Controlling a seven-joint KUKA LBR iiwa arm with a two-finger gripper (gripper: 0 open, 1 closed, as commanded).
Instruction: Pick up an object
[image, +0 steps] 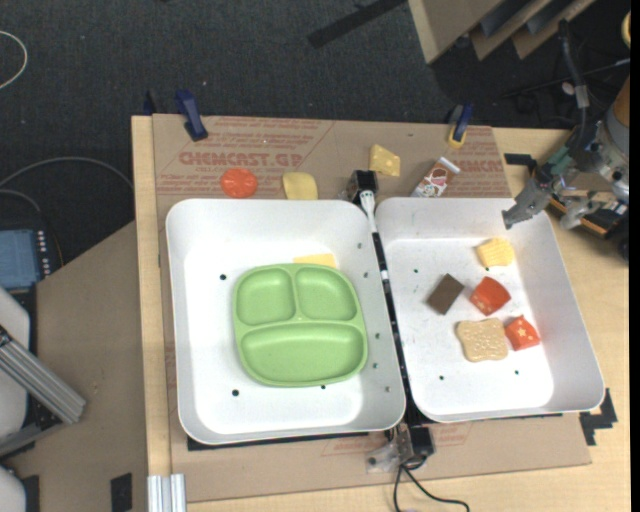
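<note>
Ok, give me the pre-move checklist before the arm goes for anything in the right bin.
1. Graspable things in the right bin: ok. A yellow block, brown block, two red pieces and a cracker-shaped piece lie there.
2. Gripper over the bin: not ok. It sits at the far right rim, beside the yellow block rather than above it.
3. Finger opening: cannot tell.
4. Nothing already held: cannot tell.
5. Space around targets: not ok for the cracker-shaped piece, which touches a red piece; ok for the brown block and the yellow block.
6. Green divided plate out of the way: ok, it is in the left bin.
</note>
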